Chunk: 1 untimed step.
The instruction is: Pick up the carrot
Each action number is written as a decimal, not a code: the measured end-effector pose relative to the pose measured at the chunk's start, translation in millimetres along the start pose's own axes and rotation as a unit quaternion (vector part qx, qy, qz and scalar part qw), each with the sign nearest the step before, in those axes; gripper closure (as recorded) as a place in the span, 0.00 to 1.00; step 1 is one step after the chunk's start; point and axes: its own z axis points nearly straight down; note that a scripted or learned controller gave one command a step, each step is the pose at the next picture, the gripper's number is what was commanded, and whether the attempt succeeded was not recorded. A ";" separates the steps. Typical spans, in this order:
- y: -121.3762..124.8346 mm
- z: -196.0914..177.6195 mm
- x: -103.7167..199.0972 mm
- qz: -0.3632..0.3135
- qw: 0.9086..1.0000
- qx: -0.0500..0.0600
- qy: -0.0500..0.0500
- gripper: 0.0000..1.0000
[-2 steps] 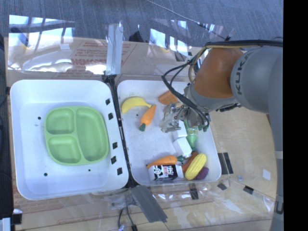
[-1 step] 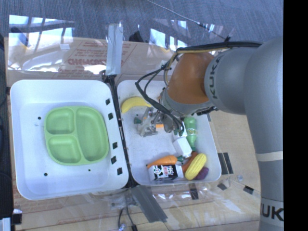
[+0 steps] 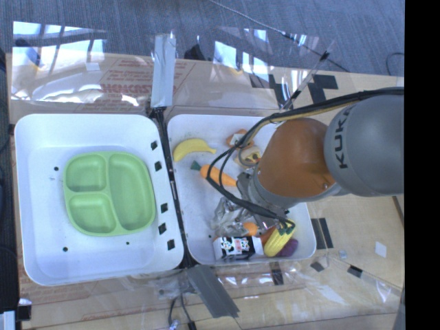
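The carrot (image 3: 220, 177), orange with a green tip, lies in the right bin (image 3: 199, 249), just below and right of a yellow banana (image 3: 192, 148). My gripper (image 3: 230, 216) hangs low in the same bin, a little nearer the front than the carrot, under the orange wrist band (image 3: 292, 163). The arm hides the carrot's right end. I see nothing held in the gripper.
A green divided plate (image 3: 110, 192) sits in the left bin (image 3: 34, 253). Along the right bin's front wall lie a black-and-white carton (image 3: 237, 247), a yellow toy (image 3: 277, 239) and a small orange piece (image 3: 251, 227). Two small toys (image 3: 244, 148) sit near the back.
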 end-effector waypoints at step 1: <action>37.0 -101.0 -14.5 0.177 0.984 0.001 -0.001 1.00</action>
